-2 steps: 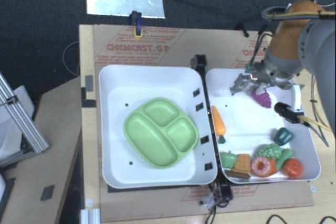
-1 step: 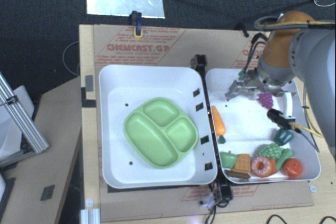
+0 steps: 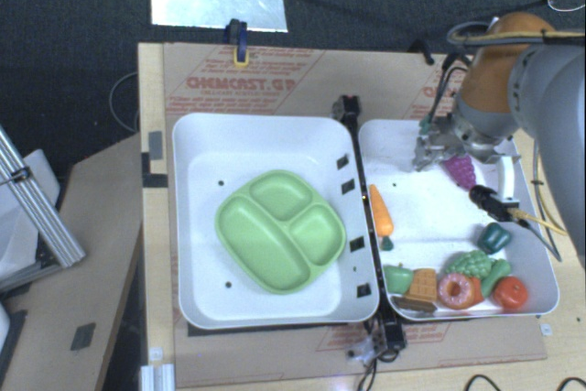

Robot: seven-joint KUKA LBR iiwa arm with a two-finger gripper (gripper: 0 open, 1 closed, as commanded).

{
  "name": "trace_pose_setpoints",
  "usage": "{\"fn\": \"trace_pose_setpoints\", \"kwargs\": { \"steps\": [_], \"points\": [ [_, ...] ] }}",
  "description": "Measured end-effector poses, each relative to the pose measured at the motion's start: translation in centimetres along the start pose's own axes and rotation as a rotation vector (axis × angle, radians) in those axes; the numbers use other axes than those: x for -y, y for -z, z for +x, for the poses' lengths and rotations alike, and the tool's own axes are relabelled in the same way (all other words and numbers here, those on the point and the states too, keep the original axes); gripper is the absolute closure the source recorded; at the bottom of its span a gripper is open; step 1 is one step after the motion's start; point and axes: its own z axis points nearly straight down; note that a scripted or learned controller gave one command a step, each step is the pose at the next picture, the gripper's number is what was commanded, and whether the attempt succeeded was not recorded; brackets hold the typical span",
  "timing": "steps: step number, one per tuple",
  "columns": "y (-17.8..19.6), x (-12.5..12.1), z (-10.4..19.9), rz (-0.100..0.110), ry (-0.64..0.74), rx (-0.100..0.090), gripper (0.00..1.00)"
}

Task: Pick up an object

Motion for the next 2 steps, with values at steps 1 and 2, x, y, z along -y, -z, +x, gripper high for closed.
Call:
{"fn": "trace_pose_setpoints", "kwargs": {
  "steps": [1, 2],
  "points": [
    [4.9, 0.4, 0.7, 0.000, 0.001, 0.000, 1.00],
    [9.9, 0.0, -0.1, -0.003, -0.001, 0.001, 1.00]
  ]
}}
